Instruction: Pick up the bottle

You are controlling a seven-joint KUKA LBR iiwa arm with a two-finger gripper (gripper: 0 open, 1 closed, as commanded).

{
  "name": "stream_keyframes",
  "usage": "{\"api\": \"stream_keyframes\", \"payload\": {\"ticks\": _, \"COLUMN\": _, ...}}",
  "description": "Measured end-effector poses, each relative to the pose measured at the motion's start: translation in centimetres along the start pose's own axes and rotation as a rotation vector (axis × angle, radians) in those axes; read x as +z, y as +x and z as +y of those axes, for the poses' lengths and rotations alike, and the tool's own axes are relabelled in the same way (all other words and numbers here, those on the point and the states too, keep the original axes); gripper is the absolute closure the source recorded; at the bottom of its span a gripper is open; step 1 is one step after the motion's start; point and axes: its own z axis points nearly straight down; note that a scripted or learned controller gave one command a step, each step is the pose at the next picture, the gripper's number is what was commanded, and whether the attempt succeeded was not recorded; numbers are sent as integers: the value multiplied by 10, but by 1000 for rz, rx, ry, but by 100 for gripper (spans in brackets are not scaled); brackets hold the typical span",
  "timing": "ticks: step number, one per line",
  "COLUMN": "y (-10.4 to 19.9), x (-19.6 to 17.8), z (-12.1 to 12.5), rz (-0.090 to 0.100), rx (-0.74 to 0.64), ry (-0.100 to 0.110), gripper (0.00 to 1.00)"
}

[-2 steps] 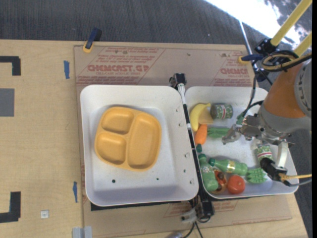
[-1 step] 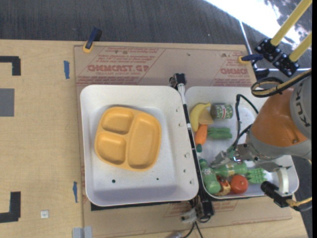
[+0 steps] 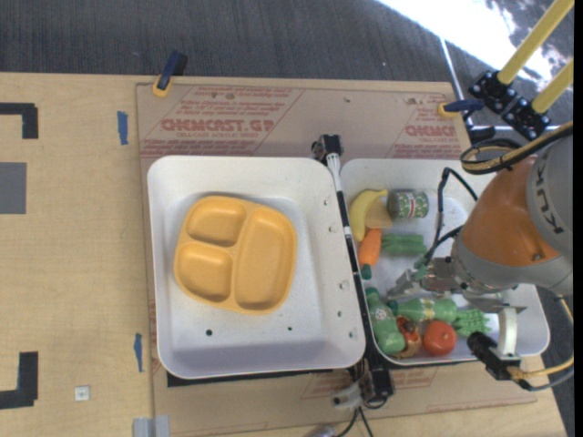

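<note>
Arm over right bin point(image 3: 539, 333), gripper point(image 3: 428, 285) low among the clutter; finger spread not discernible. Green bottle point(image 3: 435, 312) lying flat near bin's front, just under gripper, beside red tomato point(image 3: 439, 336). Yellow divided tray point(image 3: 237, 252) in left bin point(image 3: 182, 335). Red "CHEMCAST" print on board point(image 3: 219, 124); can point(image 3: 407, 204) label unreadable.

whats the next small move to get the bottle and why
Probably a short descent straight onto the green bottle. The gripper sits low in the right bin just above it, with a tomato crowding the bottle's near side, so a sideways shift risks a miss.
</note>
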Motion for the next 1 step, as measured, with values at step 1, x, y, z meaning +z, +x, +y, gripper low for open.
{"api": "stream_keyframes", "payload": {"ticks": 1, "y": -42, "x": -83, "z": 40, "rz": 3, "rx": 187, "ry": 22, "gripper": 0}}
